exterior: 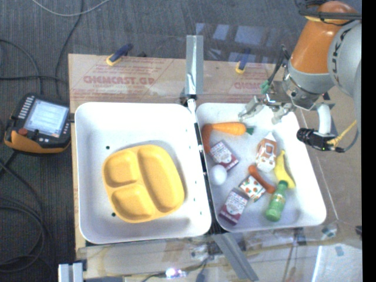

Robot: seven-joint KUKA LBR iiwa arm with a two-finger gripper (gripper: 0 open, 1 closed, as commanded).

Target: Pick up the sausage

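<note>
The sausage (261,179), a short red-orange link, lies in the right bin (311,211) between two small cartons, near the middle. A similar reddish piece (205,138) rests against that bin's left wall. My gripper (265,111) hangs over the bin's far edge, above and to the right of the carrot (229,128). Its fingers (251,111) are spread open with nothing between them. The sausage sits well in front of the gripper, apart from it.
Around the sausage lie a banana (284,169), a green bottle (275,202), two cartons (267,152), two maroon packets (224,154) and a white egg (218,174). A yellow divided tray (144,182) sits in the left bin (88,157).
</note>
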